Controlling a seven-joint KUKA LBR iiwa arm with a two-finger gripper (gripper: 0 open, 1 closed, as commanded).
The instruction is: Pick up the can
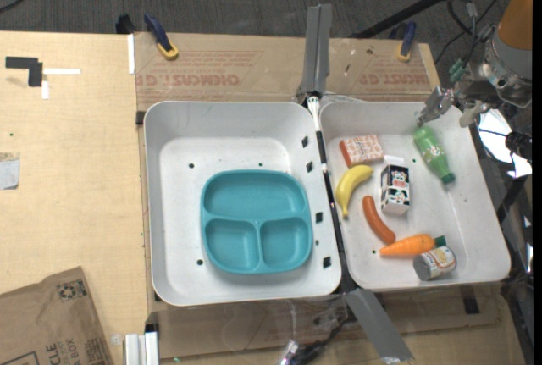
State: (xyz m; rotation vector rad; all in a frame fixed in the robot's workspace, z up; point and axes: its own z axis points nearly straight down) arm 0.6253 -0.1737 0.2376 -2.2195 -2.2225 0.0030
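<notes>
Gripper (438,104) at right bin's (483,211) far right corner, jaw opening can't be told, nothing seen held. Can (435,262) lies in near right corner, touching carrot (406,246). Same bin: green bottle (434,154), sausage (378,219), banana (351,185), milk carton (395,188), pink box (362,149). Left bin (169,202) holds teal tray (256,221).

Arm at right edge; gripper (442,105) tilted leftward, fingers seemingly parted.
</notes>
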